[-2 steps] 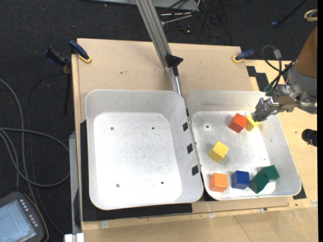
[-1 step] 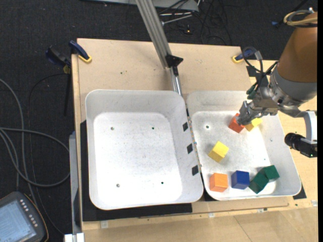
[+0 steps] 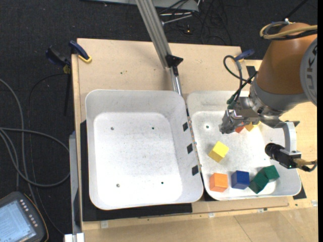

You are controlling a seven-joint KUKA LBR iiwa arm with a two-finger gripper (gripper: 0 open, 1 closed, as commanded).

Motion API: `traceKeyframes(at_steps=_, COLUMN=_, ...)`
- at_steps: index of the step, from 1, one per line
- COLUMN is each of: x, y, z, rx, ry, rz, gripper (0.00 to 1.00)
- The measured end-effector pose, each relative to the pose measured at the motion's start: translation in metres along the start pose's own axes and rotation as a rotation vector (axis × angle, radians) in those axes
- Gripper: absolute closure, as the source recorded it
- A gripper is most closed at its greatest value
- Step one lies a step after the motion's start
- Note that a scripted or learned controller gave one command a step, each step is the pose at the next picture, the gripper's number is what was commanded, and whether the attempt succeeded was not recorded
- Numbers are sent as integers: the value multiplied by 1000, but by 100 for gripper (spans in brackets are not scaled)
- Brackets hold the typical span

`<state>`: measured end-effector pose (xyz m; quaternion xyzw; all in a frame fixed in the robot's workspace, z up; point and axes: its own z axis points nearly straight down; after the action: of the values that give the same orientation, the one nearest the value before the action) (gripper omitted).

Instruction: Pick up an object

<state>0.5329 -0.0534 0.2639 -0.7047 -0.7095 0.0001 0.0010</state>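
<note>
My gripper hangs over the back part of the right bin, below the orange wrist band. Just right of it, a small red block and a yellow piece peek out from under the wrist; the view does not settle whether either is held. A yellow block lies tilted in the middle of the bin, a short way in front of the gripper. Along the front wall sit an orange block, a blue block and a green block.
The left bin stands beside the right one, with black clips on the shared rim. A slanted metal pole crosses the back of the bench. A black fitting overhangs the right bin's right side.
</note>
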Motion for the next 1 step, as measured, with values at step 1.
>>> traceKeyframes(at_steps=1, x=51, y=1, z=8, rx=-1, ry=0, rz=-2, gripper=100)
